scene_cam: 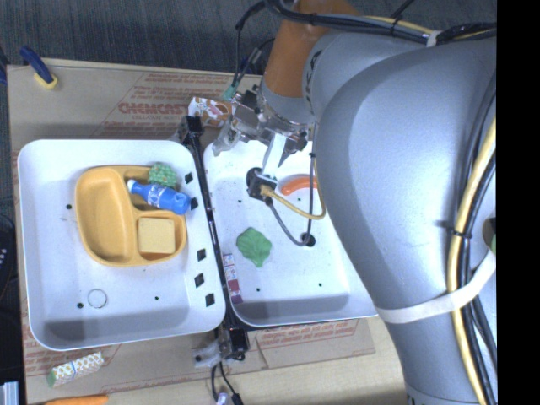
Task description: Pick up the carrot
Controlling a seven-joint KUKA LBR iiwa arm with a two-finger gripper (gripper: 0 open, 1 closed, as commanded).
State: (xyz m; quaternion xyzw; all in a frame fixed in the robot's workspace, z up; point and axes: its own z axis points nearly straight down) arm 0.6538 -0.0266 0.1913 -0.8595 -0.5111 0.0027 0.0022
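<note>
Looking at this, the risk is a miss: the carrot [297, 184] lies in the right bin [287, 306], tucked against the arm's big grey body, with a yellow cable [291, 211] looping just beside it, so the fingers could snag cable or pinch air. The gripper [272, 160] hangs over the far part of that bin, just left of the carrot, pointing down from the orange-banded wrist. Can't tell how it's set. A green leafy piece [253, 245] sits nearer.

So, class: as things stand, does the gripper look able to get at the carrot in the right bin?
Probably yes. The gripper hangs just above the right bin, close beside the carrot, and nothing lies on top of it. The green item sits well apart; only the arm's own bulk partly hides the carrot.
</note>
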